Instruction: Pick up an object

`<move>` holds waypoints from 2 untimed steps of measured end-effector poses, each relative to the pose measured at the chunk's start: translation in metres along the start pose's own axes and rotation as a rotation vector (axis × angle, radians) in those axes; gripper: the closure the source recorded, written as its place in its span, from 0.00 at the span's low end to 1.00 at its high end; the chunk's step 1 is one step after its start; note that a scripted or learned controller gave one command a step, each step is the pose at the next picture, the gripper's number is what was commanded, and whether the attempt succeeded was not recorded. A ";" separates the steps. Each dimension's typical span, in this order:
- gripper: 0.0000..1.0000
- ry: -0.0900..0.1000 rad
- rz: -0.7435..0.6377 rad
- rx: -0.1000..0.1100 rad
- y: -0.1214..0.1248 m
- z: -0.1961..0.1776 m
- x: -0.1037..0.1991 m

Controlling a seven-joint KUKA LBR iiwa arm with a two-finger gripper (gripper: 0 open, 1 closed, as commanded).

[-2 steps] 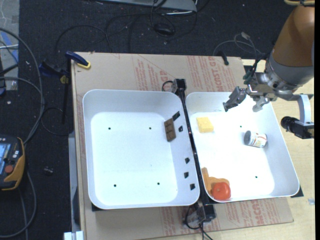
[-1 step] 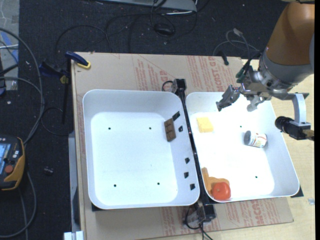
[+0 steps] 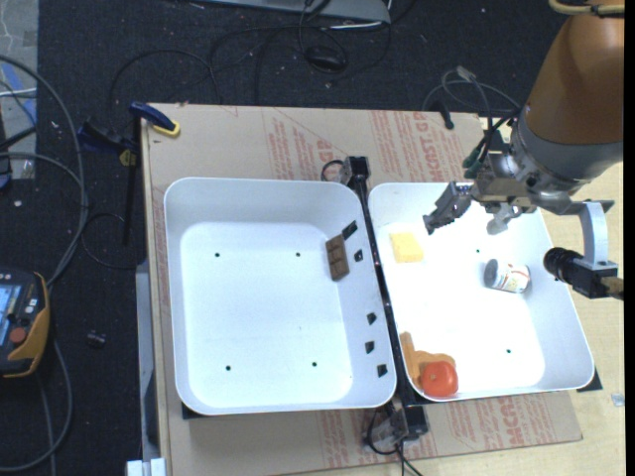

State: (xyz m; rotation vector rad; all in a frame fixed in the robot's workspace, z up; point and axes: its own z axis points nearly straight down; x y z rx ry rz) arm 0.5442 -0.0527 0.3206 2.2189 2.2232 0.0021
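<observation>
Above the far part of the right bin (image 3: 568, 337) hangs my gripper (image 3: 472, 216), open, its two fingers spread wide with nothing between them. Just below and left of it a yellow block (image 3: 406, 247) lies flat on the bin floor. A small white cup (image 3: 507, 277) lies on its side below and right of the gripper. A red tomato-like ball (image 3: 439, 378) rests in the bin's near left corner, touching an orange piece (image 3: 412, 350). A brown bar (image 3: 337, 257) leans against the right wall of the left bin (image 3: 189, 266).
Black clips line the wall shared by the two bins (image 3: 375, 315). A blue and yellow clamp (image 3: 155, 119) sits at the bench's far left corner. Cables run across the dark floor behind the bench, and a handheld device (image 3: 20, 323) lies at far left.
</observation>
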 end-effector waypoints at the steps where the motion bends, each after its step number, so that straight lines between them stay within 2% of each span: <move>1: 0.00 -0.001 0.003 0.005 0.050 0.035 -0.029; 2: 0.00 0.000 0.000 0.001 0.029 0.031 -0.001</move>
